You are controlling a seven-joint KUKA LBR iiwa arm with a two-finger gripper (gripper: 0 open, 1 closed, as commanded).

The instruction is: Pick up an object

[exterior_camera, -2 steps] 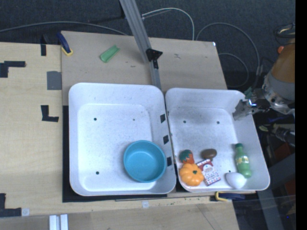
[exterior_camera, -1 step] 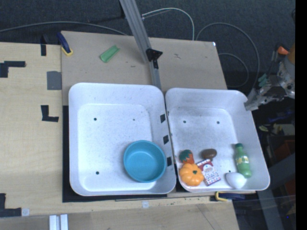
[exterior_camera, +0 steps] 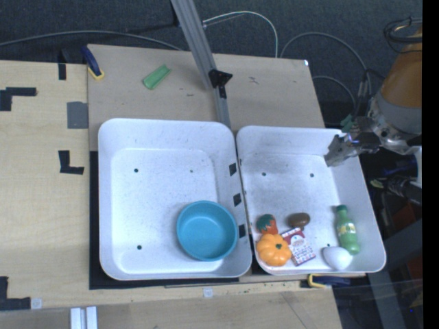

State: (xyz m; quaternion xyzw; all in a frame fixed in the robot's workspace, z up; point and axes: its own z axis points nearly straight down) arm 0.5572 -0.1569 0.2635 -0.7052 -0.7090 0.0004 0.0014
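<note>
Gripper point(exterior_camera: 337, 149): at right bin point(exterior_camera: 274, 149) far-right edge; you cannot tell its state.
Bottle point(exterior_camera: 346, 229): near-right corner, your closest pick.

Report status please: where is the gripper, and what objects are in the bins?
Gripper over right bin upper right rim, holding nothing. Green bottle, orange pumpkin, white egg along near wall. Blue bowl in left bin.

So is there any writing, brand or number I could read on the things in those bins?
None can be read.
Small red and white printed packet in the right white bin: carries print, too blurred to read.
Green plastic bottle: pale label, no legible text.
</note>
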